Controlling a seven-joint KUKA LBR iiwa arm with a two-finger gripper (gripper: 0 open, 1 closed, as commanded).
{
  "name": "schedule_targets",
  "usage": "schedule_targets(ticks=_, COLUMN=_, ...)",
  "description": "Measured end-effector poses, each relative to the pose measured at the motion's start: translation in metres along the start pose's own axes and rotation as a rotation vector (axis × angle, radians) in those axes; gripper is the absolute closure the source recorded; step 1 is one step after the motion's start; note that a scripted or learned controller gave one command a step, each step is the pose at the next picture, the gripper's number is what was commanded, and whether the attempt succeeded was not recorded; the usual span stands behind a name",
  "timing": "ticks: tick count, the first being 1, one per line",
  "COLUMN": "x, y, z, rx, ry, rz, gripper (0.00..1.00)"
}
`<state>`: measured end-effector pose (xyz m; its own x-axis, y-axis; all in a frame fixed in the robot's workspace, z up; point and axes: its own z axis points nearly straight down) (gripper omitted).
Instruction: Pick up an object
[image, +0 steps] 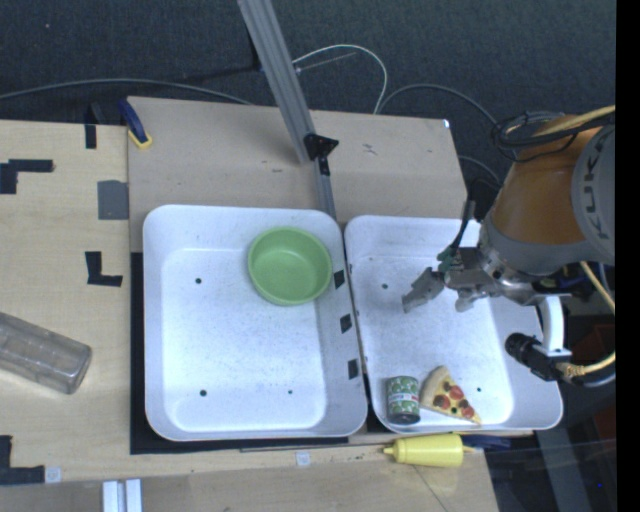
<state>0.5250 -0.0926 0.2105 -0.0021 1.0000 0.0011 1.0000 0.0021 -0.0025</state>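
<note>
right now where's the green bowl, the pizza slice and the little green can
green bowl (289, 265), camera view, on the bowl's inner bottom
pizza slice (447, 394), camera view, on the topped middle of the slice
green can (403, 398), camera view, on the can's side wall

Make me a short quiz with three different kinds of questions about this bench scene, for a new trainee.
1. True or false: the round green plastic bowl sits in the right white bin.
2. Which thing lies beside the small green tin can in the right bin? A) toy pizza slice B) banana C) red cup
3. Fill in: the yellow squeeze bottle lies on the bench, just outside the ____ edge of the right bin.

Key
1. False; it is in the left white bin.
2. A, the toy pizza slice.
3. Near (bottom) edge.

The gripper hangs over the right bin, holding nothing.
</note>
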Motion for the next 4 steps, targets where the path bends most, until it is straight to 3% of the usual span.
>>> schedule_targets(ticks=1, x=0.0, y=0.0, z=0.0, rx=0.0, ry=0.0, rz=0.0, gripper=0.0)
schedule_targets(ticks=3, x=0.0, y=0.001, z=0.118, rx=0.006, ry=0.0, rz=0.001, gripper=0.0)
schedule_targets(ticks=4, x=0.001, y=0.002, z=0.105, rx=0.003, ry=0.001, rz=0.0, gripper=1.0)
